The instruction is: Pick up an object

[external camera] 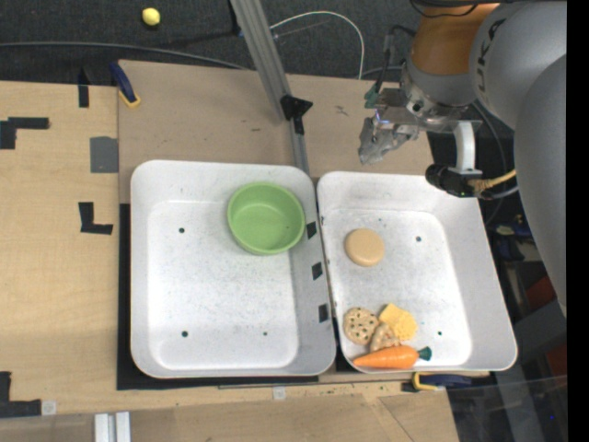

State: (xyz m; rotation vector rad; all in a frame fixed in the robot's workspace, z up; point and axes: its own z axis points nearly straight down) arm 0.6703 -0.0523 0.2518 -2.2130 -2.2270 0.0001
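My gripper (375,151) hangs above the far edge of the right bin (460,247), with nothing between its fingers. In that bin lie a round tan bun (364,247) near the middle, and at the near edge a chocolate-chip cookie (359,324), a yellow cheese wedge (398,320) and an orange carrot (388,358). A green bowl (266,217) sits in the far right part of the left bin (166,265). The gripper is well behind the bun and apart from it.
A grey metal pole (267,53) slants down to the gap between the bins. The arm's big grey body (525,81) fills the upper right. A small yellow ball (151,16) lies on the dark floor beyond the bench.
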